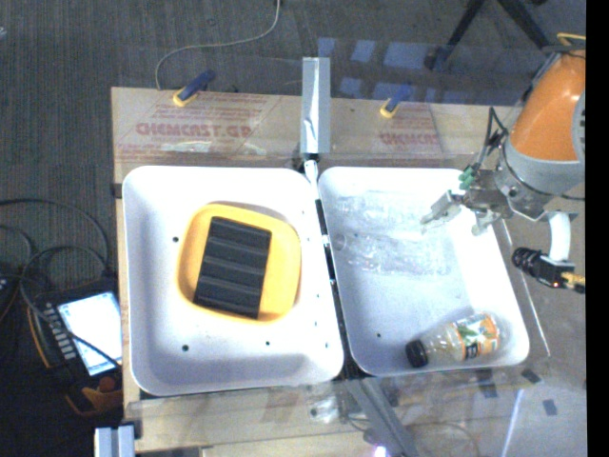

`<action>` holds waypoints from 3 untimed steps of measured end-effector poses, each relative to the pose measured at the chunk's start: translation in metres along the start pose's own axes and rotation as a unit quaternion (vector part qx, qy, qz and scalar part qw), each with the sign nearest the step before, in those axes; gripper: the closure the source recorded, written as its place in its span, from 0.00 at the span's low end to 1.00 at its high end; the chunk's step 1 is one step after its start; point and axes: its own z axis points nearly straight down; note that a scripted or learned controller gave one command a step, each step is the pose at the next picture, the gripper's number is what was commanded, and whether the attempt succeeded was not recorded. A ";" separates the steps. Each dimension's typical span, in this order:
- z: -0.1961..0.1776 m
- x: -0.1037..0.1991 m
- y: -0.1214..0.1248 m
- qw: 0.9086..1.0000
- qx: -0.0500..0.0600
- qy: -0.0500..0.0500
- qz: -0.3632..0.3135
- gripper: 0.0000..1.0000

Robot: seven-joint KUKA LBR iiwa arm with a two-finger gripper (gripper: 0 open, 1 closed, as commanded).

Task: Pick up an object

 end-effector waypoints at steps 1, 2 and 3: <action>0.000 -0.036 -0.062 0.992 0.000 -0.001 -0.125 0.00; -0.117 -0.049 -0.089 0.992 -0.001 -0.002 -0.129 0.00; -0.066 -0.048 -0.093 0.998 0.000 0.000 0.066 0.00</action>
